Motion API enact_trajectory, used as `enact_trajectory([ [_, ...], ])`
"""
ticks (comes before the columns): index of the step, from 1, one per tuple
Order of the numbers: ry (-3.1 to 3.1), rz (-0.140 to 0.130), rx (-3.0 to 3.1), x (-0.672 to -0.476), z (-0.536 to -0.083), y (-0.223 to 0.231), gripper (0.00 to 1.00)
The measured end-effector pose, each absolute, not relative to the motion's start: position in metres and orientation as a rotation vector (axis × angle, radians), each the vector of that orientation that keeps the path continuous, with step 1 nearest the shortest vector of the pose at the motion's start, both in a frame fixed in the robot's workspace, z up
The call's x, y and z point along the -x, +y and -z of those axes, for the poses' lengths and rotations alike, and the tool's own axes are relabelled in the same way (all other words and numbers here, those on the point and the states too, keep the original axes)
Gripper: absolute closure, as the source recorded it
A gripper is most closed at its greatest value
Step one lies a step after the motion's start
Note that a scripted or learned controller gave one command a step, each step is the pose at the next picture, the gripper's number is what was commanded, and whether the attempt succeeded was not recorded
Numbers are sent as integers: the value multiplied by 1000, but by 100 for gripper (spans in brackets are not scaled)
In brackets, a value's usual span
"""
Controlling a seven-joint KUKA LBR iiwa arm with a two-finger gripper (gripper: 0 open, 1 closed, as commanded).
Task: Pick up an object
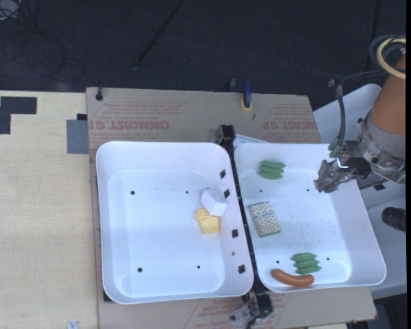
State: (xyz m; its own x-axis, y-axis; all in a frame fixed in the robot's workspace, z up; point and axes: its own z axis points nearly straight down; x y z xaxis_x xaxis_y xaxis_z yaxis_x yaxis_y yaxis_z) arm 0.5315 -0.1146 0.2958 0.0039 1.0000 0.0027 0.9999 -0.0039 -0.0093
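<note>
- Nearest us, at the lower edge of the right bin [370,266], we see an orange-brown sausage [292,278] lying with its long axis across the frame, and a green ridged piece [305,262] touching it just above.
- Farther up, near the divider between the bins, we find a small patterned block [264,219], tilted slightly, apart from the other pieces.
- Across in the left bin [123,184], toward its right side, a yellow corn-like piece [207,221] sits touching a small white block [213,203].
- Farther still, near the upper edge of the right bin, a second green piece [271,169] lies with its long axis across the frame.
- We judge this upper green piece the likeliest target: it lies to the left of the gripper [327,179] and slightly above it in the frame, nearer than anything else.
- From the right edge of the frame, the arm reaches in over the right bin's upper right part, its wrist angled left and downward.
- We cannot tell whether the fingers are apart or together; we see nothing between them.
</note>
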Motion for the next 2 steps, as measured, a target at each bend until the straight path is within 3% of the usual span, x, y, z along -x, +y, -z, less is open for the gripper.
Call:
enact_trajectory([
  [2, -2206, -10, 2220, -531, -314, -116, 100],
])
